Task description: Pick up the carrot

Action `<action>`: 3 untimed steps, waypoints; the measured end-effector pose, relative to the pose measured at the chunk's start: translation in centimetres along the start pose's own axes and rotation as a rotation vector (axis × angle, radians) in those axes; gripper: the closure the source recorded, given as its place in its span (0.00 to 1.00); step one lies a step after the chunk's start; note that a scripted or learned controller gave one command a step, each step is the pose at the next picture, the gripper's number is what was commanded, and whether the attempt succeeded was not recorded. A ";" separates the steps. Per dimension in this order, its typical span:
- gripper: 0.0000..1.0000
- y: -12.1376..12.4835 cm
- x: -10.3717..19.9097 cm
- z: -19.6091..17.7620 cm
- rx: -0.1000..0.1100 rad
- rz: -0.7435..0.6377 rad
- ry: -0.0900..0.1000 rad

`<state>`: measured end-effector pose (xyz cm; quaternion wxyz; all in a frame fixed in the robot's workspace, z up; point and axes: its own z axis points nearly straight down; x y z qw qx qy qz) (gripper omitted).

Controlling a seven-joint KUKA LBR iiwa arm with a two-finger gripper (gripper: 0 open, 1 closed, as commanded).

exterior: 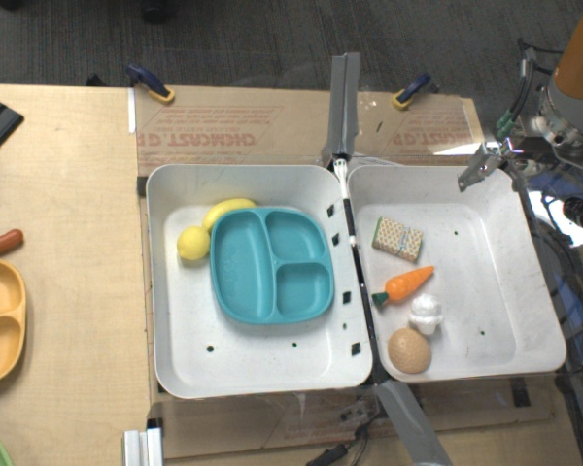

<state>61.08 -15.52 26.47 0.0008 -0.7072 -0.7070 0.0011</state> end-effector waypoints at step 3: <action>1.00 -7.5 4.6 15.1 -0.029 -0.261 0.001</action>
